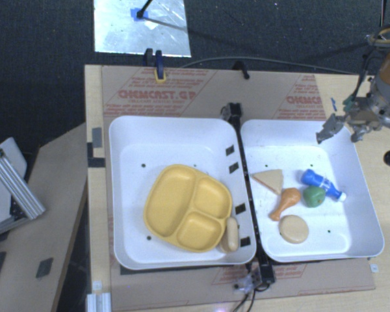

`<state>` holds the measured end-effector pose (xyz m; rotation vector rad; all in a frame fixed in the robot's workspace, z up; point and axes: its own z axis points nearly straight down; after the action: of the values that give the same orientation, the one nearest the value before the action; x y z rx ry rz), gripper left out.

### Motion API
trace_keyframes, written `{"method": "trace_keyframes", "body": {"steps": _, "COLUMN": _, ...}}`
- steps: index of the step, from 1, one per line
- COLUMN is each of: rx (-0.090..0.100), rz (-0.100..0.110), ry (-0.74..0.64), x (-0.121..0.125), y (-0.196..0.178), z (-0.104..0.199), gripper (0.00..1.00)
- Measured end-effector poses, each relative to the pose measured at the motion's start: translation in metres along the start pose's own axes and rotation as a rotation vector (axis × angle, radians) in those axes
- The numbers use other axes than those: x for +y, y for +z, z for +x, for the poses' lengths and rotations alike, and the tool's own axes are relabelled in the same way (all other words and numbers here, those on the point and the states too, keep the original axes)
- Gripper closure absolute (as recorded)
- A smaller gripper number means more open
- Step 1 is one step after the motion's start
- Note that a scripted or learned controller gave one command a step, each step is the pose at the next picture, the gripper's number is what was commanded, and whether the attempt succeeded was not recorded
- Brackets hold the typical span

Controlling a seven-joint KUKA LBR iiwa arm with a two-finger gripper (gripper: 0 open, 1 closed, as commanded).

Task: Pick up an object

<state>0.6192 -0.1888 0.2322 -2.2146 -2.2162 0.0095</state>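
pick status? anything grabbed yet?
Done: nothing lifted. The wedge, drumstick, blue bottle, green piece and round cookie all lie in the right bin. In hand: nothing; the open gripper hangs over that bin's far right corner. Left: descend, grasp, lift.

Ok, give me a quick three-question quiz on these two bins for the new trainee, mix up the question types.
1. True or false: the yellow plastic divided tray lies in the right white bin.
2. Multiple choice: which item touches the blue plastic bottle? A) the tan triangular sandwich slice B) the green round toy vegetable C) the beige round cookie
3. Fill in: the orange toy drumstick lies between the sandwich slice and the ____.

Key
1. False; it lies in the left white bin.
2. B.
3. Cookie. The end effector hangs over the right bin's far rim, away from all of them.
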Motion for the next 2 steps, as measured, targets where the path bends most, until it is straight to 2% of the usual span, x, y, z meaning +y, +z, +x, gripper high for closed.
{"method": "trace_keyframes", "body": {"steps": 1, "rx": -0.002, "rz": -0.012, "ry": -0.003, "x": 0.002, "y": -0.008, "z": 0.001, "gripper": 0.0}}
{"method": "trace_keyframes", "body": {"steps": 2, "rx": -0.002, "rz": -0.009, "ry": -0.001, "x": -0.002, "y": 0.036, "z": -0.005, "gripper": 0.0}}
